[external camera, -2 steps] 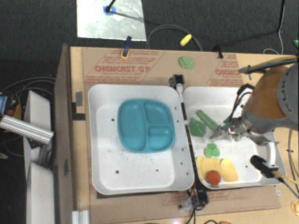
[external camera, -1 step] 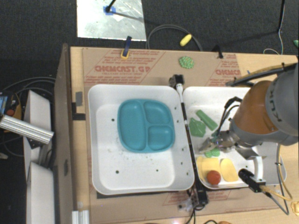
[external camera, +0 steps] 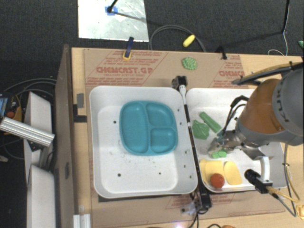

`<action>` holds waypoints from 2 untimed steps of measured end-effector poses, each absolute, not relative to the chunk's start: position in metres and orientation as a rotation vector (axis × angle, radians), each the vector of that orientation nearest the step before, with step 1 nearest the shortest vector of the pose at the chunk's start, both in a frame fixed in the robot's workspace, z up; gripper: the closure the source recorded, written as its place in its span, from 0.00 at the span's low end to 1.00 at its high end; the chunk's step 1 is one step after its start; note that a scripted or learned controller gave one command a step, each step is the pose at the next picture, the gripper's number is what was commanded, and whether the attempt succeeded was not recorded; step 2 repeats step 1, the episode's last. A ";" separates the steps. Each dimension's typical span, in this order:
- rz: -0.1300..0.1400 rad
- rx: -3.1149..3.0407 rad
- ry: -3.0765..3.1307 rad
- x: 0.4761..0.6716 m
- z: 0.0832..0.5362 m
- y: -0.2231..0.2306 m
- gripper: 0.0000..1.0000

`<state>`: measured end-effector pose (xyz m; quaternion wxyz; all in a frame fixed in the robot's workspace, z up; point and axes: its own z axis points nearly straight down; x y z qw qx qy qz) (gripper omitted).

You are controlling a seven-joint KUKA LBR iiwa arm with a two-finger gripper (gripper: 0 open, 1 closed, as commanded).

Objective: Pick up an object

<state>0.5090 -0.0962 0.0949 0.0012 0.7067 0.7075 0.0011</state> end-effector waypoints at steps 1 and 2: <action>0.017 2.202 2.230 0.548 0.190 -0.031 1.00; 0.017 2.202 2.230 0.548 0.190 -0.031 1.00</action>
